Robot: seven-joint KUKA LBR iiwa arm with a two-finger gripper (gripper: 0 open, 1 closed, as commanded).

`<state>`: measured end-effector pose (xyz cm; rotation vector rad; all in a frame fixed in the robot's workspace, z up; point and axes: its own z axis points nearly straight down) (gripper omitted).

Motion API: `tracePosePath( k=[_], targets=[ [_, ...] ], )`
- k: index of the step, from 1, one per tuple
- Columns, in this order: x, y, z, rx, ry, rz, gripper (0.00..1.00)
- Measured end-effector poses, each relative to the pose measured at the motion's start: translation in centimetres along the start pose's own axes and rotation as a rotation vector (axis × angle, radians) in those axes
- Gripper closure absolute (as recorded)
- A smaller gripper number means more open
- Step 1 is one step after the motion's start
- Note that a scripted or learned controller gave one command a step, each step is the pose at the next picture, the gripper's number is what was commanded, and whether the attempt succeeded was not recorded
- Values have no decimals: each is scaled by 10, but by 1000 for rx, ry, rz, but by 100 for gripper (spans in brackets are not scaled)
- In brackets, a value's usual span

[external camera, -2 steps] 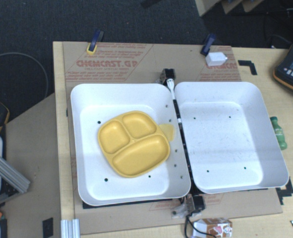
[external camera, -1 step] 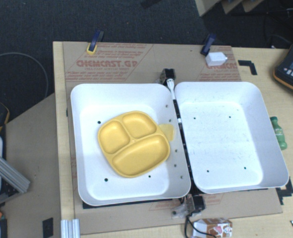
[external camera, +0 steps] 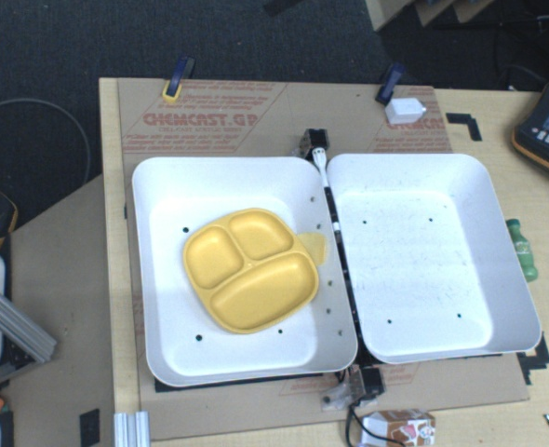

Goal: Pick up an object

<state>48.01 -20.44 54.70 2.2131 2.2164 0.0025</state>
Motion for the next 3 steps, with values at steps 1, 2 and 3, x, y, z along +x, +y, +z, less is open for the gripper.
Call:
tracePosePath(
  k=[1, 2, 3],
  targets=[
    [2, -2, 122, 19, 9, 2, 100],
    [84, -2, 195, 16, 10, -7, 100],
    [25, 3, 241, 15, 6, 7, 100]
  ],
)
